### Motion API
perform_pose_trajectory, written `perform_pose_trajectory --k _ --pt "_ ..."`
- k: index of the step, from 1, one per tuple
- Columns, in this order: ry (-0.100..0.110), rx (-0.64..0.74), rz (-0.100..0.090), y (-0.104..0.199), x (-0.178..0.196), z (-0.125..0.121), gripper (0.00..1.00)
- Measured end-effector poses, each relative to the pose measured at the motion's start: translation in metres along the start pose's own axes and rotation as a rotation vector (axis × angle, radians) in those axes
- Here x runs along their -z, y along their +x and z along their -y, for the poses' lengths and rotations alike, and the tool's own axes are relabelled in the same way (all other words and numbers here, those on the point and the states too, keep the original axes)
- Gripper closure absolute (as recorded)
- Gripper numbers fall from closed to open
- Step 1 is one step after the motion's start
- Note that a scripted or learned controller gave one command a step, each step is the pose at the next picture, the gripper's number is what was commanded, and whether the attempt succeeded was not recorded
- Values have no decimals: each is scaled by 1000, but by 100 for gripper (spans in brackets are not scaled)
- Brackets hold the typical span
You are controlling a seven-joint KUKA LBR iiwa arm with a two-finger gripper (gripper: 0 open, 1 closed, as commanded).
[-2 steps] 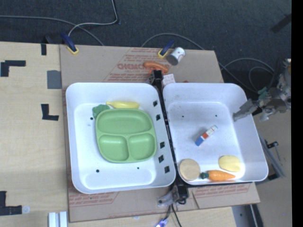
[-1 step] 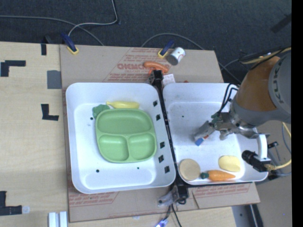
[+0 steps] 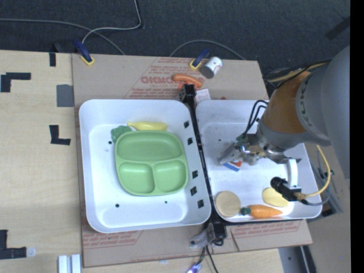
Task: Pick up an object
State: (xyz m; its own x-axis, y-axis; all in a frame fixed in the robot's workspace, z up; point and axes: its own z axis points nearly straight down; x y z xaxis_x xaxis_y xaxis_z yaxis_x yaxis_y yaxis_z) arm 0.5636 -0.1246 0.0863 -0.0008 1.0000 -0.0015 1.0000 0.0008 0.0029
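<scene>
**Camera view: gripper low in right bin**

Nearest, along the right bin's [image 3: 227,114] front edge, lie one carrot [image 3: 263,211], one tan disc [image 3: 227,203] and one yellow piece [image 3: 275,197]. Mid-bin, the gripper [image 3: 242,154] sits over one small red-and-blue item [image 3: 232,164]; whether it grips is unclear. Open floor lies beyond. One green tray [image 3: 151,162] fills the left bin's [image 3: 136,220] middle, one banana [image 3: 148,126] behind it.
</scene>
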Motion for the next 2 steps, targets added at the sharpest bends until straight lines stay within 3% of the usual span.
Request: perform_pose_trajectory --k 1,2 --pt "0 0 2 -1 10 0 100" --pt "2 2 -2 52 98 -33 100"
